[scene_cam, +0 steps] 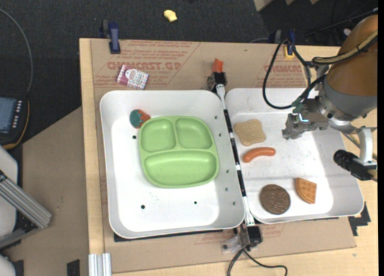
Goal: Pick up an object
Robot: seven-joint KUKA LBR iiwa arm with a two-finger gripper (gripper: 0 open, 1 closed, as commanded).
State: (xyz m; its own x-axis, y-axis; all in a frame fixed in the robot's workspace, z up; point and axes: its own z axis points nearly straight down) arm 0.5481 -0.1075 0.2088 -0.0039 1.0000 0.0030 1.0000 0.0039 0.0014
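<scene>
- Step in hand: approach. The claw (295,126) hangs over the right bin (342,206), nothing visibly gripped; whether it is released or clenched, I cannot tell.
- Candidates relative to the claw: bread slice (249,131) just left; sausage (258,154) lower left; round cookie (275,198) and waffle piece (305,190) below.
- Next move, judged: descend onto one item.
- Claw tips indistinct against cabling.

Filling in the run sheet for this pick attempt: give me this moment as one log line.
gripper: over right bin, far side, holding nothing visible | right bin: bread slice, sausage, brown patty, waffle piece | left bin: green plate
</scene>
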